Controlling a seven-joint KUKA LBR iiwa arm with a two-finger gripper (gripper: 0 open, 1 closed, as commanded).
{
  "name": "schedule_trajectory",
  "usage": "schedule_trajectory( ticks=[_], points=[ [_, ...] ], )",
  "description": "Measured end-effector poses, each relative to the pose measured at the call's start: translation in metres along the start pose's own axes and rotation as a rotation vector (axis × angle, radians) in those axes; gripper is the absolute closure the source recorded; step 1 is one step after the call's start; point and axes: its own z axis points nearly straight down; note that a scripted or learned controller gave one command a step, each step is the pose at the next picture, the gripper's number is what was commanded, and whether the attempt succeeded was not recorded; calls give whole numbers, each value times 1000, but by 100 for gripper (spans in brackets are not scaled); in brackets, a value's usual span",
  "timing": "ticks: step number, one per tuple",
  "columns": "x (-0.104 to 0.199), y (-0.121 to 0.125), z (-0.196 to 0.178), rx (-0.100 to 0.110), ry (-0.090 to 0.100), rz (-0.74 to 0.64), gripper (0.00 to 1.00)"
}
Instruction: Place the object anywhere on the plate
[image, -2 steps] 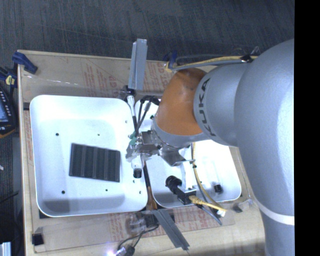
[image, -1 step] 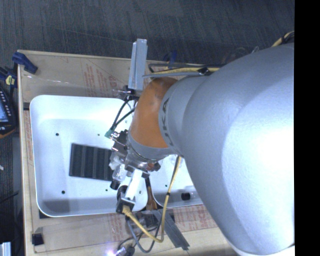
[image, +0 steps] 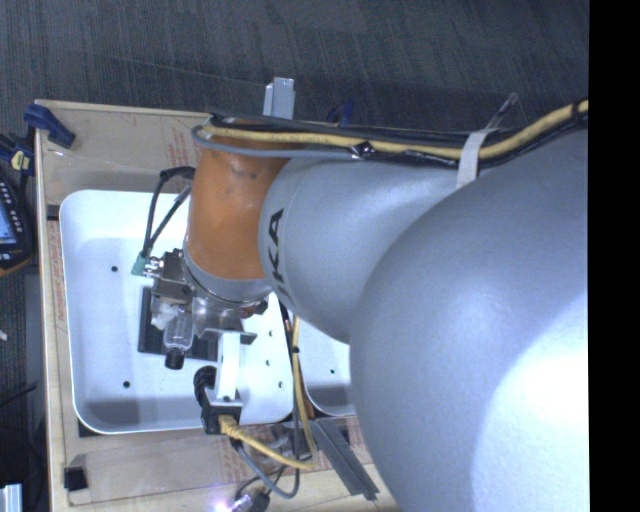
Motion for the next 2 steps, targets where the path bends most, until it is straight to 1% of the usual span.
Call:
schedule_trajectory(
  ticks=[1, 2],
  points=[
    [-69, 18, -73, -1, 1, 426, 100],
    [-9, 1, 59, 4, -4, 499, 100]
  ],
)
